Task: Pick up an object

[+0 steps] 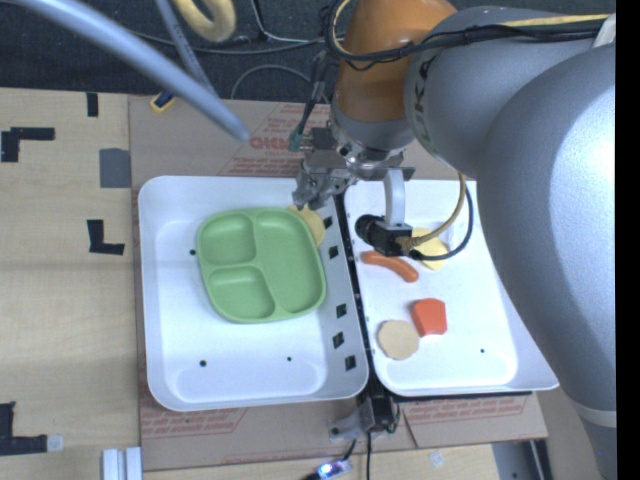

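Camera view: grey KUKA arm with orange band (385, 28) comes in from the right and fills the upper right, wrist over the divide between the two shallow white bins. Two-finger gripper (318, 190) hangs at the far edge of the left white bin (165, 268), just above the far right corner of the green three-compartment plastic tray (260, 263). A pale yellow object (314, 224) peeks out beside that tray corner, right under the gripper; touching or apart, can't tell. Fingers are too dark and cluttered to read, so can't tell jaw width or whether anything sits between them. Tray lies flat in the left bin, middle to far side. Right white bin (500, 358) holds an orange sausage-shaped piece (390, 264), a yellow piece (432, 250) partly behind a black part of the arm (380, 233), an orange-red block (430, 317) and a tan round disc (399, 340) just beside the block
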{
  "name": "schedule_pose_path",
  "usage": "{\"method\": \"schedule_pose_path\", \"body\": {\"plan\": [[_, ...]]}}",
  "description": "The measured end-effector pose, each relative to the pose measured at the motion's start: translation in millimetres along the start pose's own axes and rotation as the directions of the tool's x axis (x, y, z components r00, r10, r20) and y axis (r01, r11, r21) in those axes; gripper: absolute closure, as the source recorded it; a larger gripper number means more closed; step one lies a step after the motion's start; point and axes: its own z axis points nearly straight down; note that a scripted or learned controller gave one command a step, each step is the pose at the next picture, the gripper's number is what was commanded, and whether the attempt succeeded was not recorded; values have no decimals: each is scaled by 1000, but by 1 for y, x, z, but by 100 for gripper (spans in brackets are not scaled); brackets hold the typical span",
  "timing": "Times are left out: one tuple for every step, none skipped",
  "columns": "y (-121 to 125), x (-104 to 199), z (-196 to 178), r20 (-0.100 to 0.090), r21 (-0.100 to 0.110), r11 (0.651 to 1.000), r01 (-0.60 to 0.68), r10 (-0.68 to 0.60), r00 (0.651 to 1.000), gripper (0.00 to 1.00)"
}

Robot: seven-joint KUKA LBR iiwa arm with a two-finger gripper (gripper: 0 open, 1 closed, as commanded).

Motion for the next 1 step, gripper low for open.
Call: {"method": "schedule_pose_path", "body": {"plan": [[0,-3,-1,1,-1,1000,-3,3,1000,0]]}}
